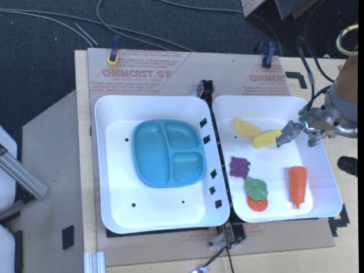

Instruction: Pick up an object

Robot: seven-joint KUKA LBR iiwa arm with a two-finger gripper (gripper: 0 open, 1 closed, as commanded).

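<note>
The yellow banana-like toy (266,137) lies in the upper part of the right bin (324,206), just beside a paler yellow wedge-shaped piece (246,127) at its ten o'clock; the two look to be touching, though the slant makes that hard to settle. My gripper (288,134) hangs at the banana's three o'clock, fingertips right at its end. Whether my jaws are spread or pressed together I cannot tell from this angle, and nothing shows plainly pinched between them.

At the banana's seven o'clock sits a purple grape-like cluster (239,166), and beyond it, toward six o'clock, a red tomato with a green leaf (256,194) on top. An orange carrot (297,185) lies upright in the view at the banana's five o'clock, apart from the rest.

Over at nine o'clock, across the black divider, the left bin (114,209) holds a blue divided plate (168,152) with three compartments.
</note>
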